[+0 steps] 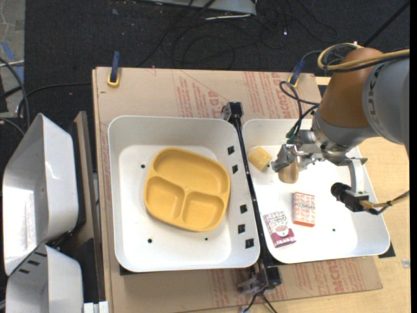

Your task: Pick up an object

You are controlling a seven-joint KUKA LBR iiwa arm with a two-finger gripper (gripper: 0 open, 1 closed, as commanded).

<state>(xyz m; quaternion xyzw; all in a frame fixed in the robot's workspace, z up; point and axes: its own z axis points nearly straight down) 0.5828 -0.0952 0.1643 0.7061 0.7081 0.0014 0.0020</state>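
Observation:
My gripper (287, 159) hangs over the left part of the right bin (365, 240), on the grey arm with its orange band (352, 90) reaching in from the right. A small tan-brown object (289, 173) sits directly at the gripper's tip, partly hidden by it; whether it is held I cannot make out. Just to its left lies a pale yellow block (260, 157). Nearer the front are a red-and-white box (303, 208) and a purple-and-white box (279, 228).
The left bin (124, 175) holds a yellow divided plate (186, 189). A black divider with clips (244, 175) runs between the bins. A black cable fitting (348, 196) hangs off the arm over the right bin's right side. White containers (32, 181) stand off the bench at left.

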